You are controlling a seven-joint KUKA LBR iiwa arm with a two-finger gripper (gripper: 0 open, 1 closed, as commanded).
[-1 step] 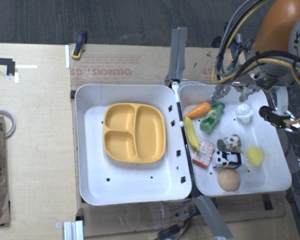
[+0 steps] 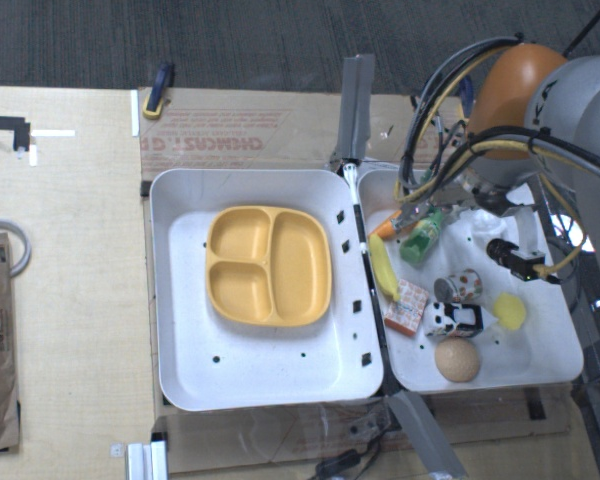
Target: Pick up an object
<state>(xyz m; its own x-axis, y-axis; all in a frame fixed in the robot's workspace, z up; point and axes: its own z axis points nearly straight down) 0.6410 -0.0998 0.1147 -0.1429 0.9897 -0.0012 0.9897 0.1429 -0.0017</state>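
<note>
Overhead, the arm's gripper hangs low over the upper left of the right bin, close to a green bottle — whether it grips anything cannot be told. Judged the reaching step — next comes a clean close and lift off a yellow banana.

Pale wooden bench under dark grey carpet floor

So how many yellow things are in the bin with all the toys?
2. A banana lies along that bin's left wall, and a small lemon-like piece sits near the right side. The arm covers the bin's top, so more may be hidden.
</note>
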